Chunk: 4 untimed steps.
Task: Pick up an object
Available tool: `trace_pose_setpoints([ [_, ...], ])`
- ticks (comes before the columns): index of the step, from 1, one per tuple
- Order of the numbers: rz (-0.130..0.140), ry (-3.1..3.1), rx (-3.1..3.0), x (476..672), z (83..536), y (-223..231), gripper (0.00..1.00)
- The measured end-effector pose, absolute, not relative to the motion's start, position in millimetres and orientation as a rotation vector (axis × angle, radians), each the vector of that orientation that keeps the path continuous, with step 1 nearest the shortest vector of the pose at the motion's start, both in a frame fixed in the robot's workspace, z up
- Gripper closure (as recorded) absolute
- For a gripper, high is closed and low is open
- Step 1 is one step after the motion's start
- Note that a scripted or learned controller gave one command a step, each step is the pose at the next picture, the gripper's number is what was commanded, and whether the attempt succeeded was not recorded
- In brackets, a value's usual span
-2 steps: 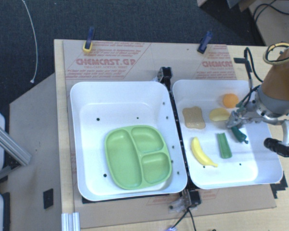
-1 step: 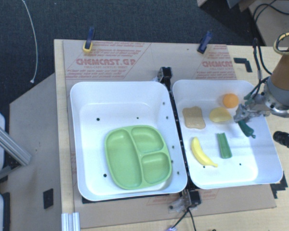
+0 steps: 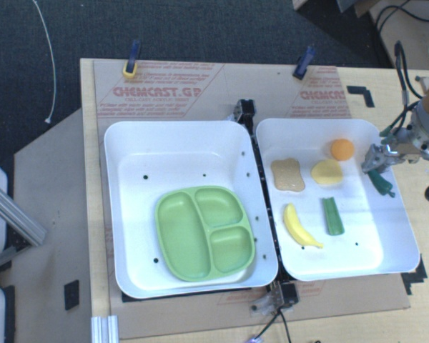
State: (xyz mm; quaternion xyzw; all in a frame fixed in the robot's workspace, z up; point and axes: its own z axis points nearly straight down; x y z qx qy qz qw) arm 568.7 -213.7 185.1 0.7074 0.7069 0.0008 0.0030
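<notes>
Table covered by a printed cardboard sheet, clipped at the far edge by a yellow-and-blue clamp and a blue clamp, probably to keep the sheet from sliding.

On it, two shallow white bins side by side, touching along the middle seam. Left bin carrying only a green divided plate, lying flat toward the near side, three compartments bare; likely the drop-off side. Right bin holding the candidates for picking, all spread apart rather than stacked, so any one reachable from above without disturbing another.

Grey arm reaching in from the right, over the far right wall of the right bin. End effector hanging low by that wall, teal fingers pointing down and toward the bin floor; nothing visible between them, and whether apart or together, cannot tell at this size.

Then the pieces: yellow banana, lying slanted near the seam; green stick-shaped piece just beside it; tan bread slice flat at the far left; yellow lemon-like piece next to it; orange ball just behind, nearest the end effector.

Judged from this: nothing picked yet; ball and lemon-like piece the closest targets, both rounded and apt to roll from a poorly centred pinch.
</notes>
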Motion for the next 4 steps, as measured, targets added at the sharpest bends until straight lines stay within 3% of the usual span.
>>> trace_pose_setpoints([
  [1,0.003,2.218,2.216,569.7,221.8,-214.2,1.00],
  [4,0.004,2.224,2.217,590.0,243.2,-51.5,1.00],
])
